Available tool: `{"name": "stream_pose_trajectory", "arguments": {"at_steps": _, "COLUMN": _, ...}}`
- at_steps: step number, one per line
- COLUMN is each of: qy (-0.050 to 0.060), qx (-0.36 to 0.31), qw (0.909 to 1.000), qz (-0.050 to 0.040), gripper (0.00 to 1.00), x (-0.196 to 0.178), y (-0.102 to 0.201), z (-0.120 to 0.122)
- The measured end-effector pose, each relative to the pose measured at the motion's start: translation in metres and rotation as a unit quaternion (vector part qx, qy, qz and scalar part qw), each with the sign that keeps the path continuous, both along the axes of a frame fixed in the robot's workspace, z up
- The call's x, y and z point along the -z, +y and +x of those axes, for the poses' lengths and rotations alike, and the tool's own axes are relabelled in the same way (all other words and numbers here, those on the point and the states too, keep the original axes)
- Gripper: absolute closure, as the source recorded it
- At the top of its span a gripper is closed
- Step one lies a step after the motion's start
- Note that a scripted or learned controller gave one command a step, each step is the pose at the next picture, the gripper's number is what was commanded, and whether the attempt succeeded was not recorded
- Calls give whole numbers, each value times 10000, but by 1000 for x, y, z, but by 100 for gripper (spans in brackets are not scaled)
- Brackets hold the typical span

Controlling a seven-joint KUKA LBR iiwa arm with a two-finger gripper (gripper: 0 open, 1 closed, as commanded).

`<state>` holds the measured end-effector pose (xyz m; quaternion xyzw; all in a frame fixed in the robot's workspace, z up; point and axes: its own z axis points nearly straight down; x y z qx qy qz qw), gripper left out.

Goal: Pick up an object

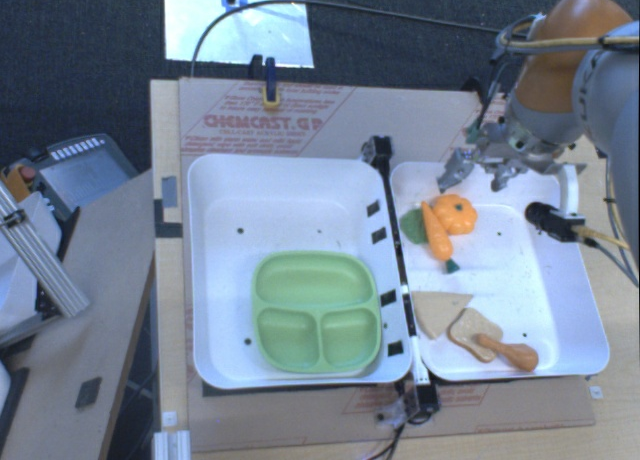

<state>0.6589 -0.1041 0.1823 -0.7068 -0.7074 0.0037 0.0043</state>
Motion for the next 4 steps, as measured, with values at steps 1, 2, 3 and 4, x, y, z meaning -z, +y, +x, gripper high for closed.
{"name": "stream_pose_trajectory", "arguments": {"at_steps": 1, "qy": -63, "qx": -10, "qw": 10000, "qz": -5, "gripper": 0, "x": -8, "y": 0, "z": 3}}
{"name": "stream_pose_trajectory", "arguments": {"at_steps": 2, "qy": -43, "qx": -4, "qw": 10000, "qz": -4, "gripper": 0, "x": 54, "y": -2, "z": 3}}
{"name": "stream_pose_trajectory", "arguments": {"at_steps": 3, "qy": -54, "qx": -8, "qw": 10000, "qz": -6, "gripper": 0, "x": 100, "y": -2, "z": 4}}
{"name": "stream_pose_trajectory", "arguments": {"at_steps": 4, "qy": -86, "qx": -14, "qw": 10000, "qz": -8, "gripper": 100, "x": 86, "y": -2, "z": 6}}
